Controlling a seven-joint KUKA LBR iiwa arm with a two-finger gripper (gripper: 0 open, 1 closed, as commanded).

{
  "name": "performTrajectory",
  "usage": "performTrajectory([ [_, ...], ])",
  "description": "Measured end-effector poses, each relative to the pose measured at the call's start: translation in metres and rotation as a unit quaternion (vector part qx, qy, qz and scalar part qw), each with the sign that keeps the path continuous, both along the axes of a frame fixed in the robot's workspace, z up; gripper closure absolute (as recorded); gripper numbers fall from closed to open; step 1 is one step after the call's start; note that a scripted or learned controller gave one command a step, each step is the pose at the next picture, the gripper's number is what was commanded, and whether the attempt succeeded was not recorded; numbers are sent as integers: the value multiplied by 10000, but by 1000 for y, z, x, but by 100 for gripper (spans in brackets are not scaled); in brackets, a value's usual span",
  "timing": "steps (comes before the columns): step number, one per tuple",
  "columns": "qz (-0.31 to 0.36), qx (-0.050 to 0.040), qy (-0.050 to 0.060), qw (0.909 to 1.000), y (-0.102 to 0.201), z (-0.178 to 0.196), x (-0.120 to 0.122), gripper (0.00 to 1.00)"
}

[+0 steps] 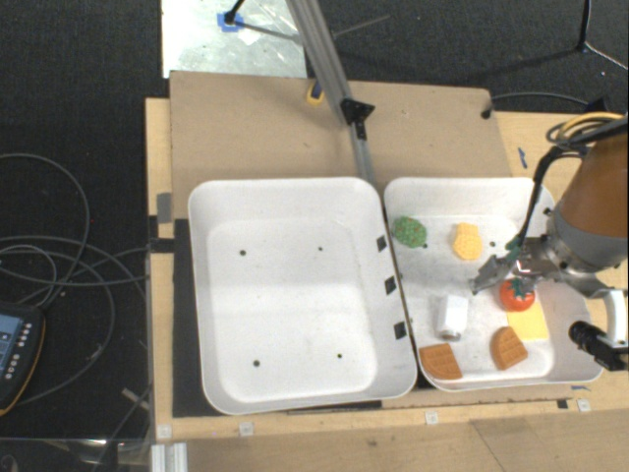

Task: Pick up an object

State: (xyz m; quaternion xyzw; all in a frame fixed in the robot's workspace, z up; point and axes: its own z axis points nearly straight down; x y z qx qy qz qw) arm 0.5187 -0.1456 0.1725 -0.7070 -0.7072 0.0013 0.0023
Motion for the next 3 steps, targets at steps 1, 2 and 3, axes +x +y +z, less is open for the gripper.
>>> performTrajectory([
  [1,2,2,-2,10000,2,-47,-10,0],
  [2,3,-9,-45,10000,1,-34,-7,100],
  [3,20,-20,-68,10000,-6,28,-2,100],
])
